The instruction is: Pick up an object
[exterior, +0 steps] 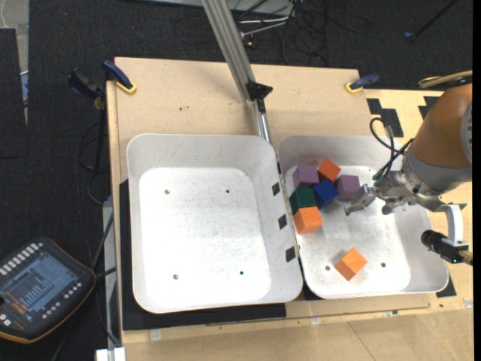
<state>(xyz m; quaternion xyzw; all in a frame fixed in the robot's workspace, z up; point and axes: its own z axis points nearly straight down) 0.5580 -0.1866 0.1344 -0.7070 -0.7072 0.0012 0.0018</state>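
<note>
Lone orange cube (350,264) sits apart from clustered blocks (317,192) beside end effector (364,200).

2 smooth white plastic-looking bins (203,224), matt pale wood-like bench board (195,100), matt coloured blocks (319,194), bare metal pole (229,40) at upper centre

You can't tell how the gripper (359,201) stands; it blurs. The arm (443,138) runs off the right edge, and the pendant (37,288) is cut at left.

Grey arm (432,168) with orange band, black cable, metallic gripper (359,201)
</note>
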